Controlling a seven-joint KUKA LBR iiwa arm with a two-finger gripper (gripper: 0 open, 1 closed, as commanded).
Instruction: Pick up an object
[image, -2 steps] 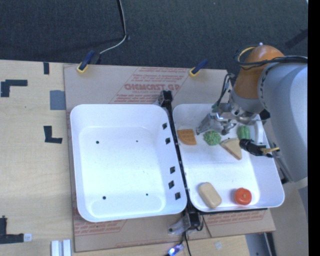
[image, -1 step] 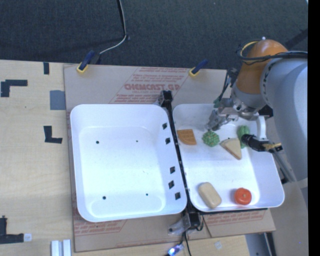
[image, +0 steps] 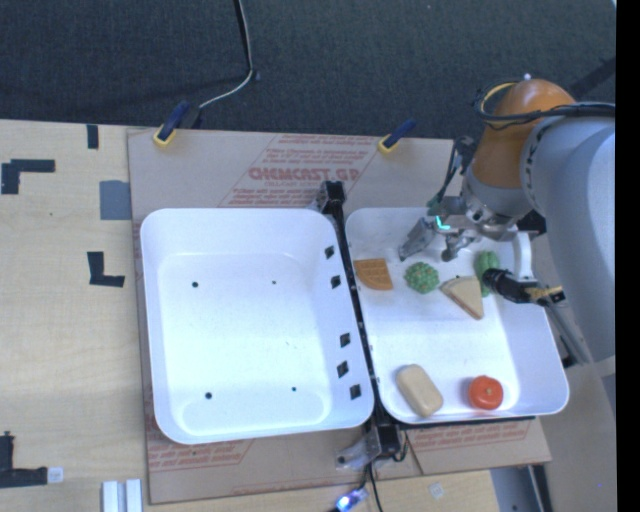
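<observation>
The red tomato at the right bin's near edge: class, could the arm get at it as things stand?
Probably yes: the red tomato lies apart from the bread roll, nothing covering it, and the gripper hangs over the same bin.

We count two white bins (image: 240, 420), and in the right one six items: one cracker (image: 373, 273), two green vegetables (image: 422, 277), one cheese wedge (image: 465, 297), one bread roll (image: 419, 389), one tomato (image: 486, 392).

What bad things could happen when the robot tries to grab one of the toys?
The gripper hovers above the green bumpy toy, which lies close to the tan wedge and the orange square. Coming down, a finger might bump a neighbour and push it aside. The green toy looks round, so it might roll or slip out of a pinch. The gripper is also near the right bin's back rim, so it might knock that.
</observation>
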